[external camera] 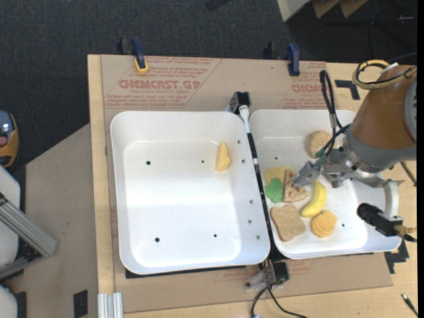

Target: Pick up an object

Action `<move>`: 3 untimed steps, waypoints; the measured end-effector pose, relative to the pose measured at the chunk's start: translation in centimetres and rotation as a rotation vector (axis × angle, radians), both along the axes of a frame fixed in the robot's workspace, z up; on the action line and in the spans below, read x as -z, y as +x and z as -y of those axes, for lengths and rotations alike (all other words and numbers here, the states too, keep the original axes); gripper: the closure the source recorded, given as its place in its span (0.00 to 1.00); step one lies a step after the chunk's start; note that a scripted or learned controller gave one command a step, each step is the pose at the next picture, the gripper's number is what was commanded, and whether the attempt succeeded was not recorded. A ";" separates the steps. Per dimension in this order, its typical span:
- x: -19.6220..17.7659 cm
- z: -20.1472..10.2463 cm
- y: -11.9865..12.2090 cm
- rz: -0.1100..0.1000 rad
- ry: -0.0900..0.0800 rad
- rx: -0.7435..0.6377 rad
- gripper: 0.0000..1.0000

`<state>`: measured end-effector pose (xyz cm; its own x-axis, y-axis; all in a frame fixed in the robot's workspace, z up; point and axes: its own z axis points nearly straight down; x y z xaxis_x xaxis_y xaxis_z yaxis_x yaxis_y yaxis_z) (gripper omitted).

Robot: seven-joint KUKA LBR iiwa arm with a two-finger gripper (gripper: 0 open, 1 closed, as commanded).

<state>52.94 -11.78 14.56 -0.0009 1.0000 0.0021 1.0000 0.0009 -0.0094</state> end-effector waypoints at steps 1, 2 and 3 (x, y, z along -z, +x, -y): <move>6.2 -2.7 -1.9 0.012 -0.002 0.003 0.00; 4.8 -2.7 -1.8 0.017 -0.002 0.002 1.00; 3.8 -2.7 -1.8 0.018 -0.002 0.003 1.00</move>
<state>51.17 -9.10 10.75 0.0020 1.0000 -0.0002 1.0000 -0.0020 0.0084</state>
